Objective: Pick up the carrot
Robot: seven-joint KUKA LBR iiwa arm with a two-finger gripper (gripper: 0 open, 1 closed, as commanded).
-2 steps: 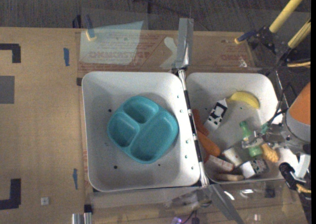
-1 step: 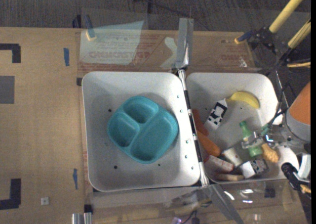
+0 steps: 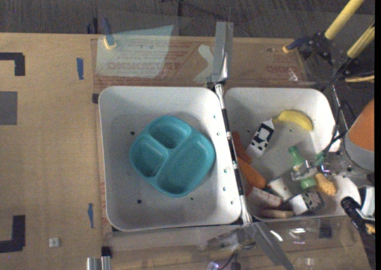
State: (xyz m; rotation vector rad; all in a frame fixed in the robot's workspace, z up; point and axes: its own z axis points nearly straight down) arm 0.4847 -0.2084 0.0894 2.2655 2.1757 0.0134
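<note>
Reaching for the carrot (image 3: 250,173) means crossing the right bin (image 3: 278,97) to its left wall, where it lies slanted. Your end effector (image 3: 309,170) hovers mid-bin over clutter; whether it's clenched, I cannot tell. Approach along the carrot's length.

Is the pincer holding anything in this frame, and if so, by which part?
Cannot be told. The pincer sits low among the clutter in the right bin, and its tips are too blurred to read. The carrot lies apart, by the bin's left wall.
</note>
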